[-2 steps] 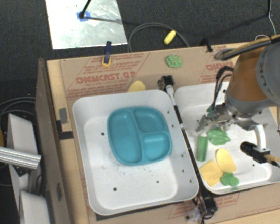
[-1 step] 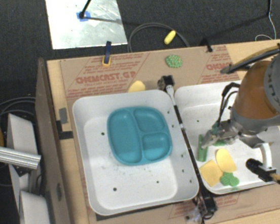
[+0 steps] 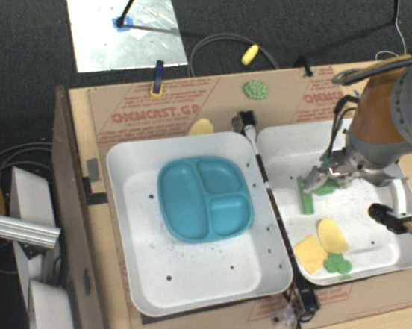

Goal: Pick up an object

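Note:
My gripper point(image 3: 321, 180) reaches into the right bin point(image 3: 286, 142) from the right, low over its middle. A green stick-shaped piece point(image 3: 306, 196) stands just left of the fingertips, and another green bit point(image 3: 327, 188) lies right under them. I cannot tell whether anything sits between the fingers. Nearer the front of that bin lie a yellow oval piece point(image 3: 332, 235), a yellow wedge point(image 3: 309, 252) and a small green leafy piece point(image 3: 339, 263).
The left bin point(image 3: 133, 207) holds a blue divided plate point(image 3: 204, 198). A black divider strip point(image 3: 267, 189) runs between the bins. On the cardboard behind lie a yellow piece point(image 3: 201, 127) and a green knobbly ball point(image 3: 256, 89). The arm's grey body point(image 3: 395, 116) fills the right side.

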